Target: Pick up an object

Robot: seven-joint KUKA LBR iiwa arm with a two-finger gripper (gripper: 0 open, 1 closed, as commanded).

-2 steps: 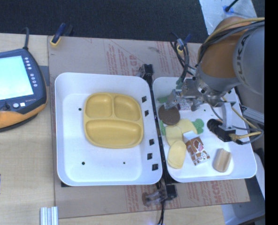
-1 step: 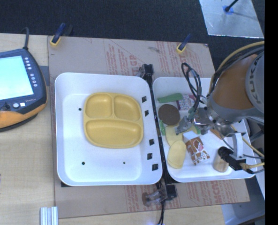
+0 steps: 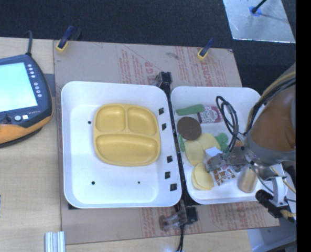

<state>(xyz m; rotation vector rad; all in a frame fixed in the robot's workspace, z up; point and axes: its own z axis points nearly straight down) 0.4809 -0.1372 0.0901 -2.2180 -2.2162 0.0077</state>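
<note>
The right bin (image 3: 197,92) holds several small play-food items: a brown round cookie (image 3: 189,128), a green piece (image 3: 190,109), a pale yellow slab (image 3: 195,150), a yellow disc (image 3: 201,177) and a printed packet (image 3: 224,175). My gripper (image 3: 218,163) hangs low over the bin's front right part, just above the packet and the yellow disc. The grey and orange wrist (image 3: 270,127) covers the bin's right side. A tan cylinder (image 3: 247,181) lies just right of the packet.
The left bin (image 3: 76,140) carries a yellow divided plate (image 3: 127,134). A teach pendant (image 3: 16,98) lies on the bench at the far left. Black cable (image 3: 226,114) loops over the right bin. Clamps hold the cardboard underlay at the back.
</note>
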